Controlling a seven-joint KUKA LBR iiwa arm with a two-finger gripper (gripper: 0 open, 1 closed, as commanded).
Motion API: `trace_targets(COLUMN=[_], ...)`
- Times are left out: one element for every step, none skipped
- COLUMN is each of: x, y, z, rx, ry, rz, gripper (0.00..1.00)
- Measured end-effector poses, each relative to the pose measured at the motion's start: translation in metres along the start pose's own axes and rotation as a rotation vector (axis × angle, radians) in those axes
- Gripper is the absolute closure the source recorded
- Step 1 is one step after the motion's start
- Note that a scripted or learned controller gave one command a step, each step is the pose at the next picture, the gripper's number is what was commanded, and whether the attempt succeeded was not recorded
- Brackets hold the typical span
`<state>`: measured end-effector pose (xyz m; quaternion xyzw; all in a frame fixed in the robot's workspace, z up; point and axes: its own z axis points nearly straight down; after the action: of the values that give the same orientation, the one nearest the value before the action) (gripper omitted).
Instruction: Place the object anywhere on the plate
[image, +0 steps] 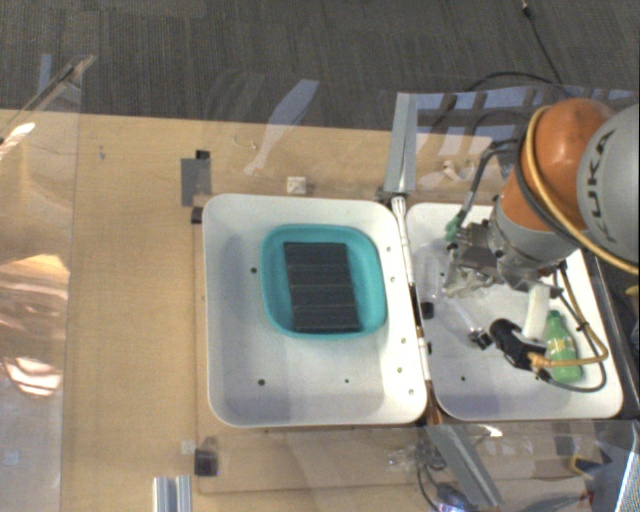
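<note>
A teal plate (372, 270) sits in the left white bin (240, 380). A dark grey ridged rectangular block (320, 288) lies flat in the plate's middle. In the right white bin (480, 400), a green bottle-shaped object with a white neck (560, 348) lies near the right wall. My gripper (466, 276) hangs low over the upper left part of the right bin, to the left of the green object and apart from it. I see nothing held in it.
A metal divider post (400, 140) stands at the back between the two bins. Small clamps sit on the wooden bench at the back left (197, 180) and front left (204, 460). The arm's orange band (555, 150) overhangs the right bin's back.
</note>
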<state>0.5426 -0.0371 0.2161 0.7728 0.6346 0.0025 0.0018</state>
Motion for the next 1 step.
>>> trace_targets(x=[0.0761], y=[0.0302], z=[0.0270], rx=[0.003], ry=[0.000], rz=[-0.236], gripper=[1.00])
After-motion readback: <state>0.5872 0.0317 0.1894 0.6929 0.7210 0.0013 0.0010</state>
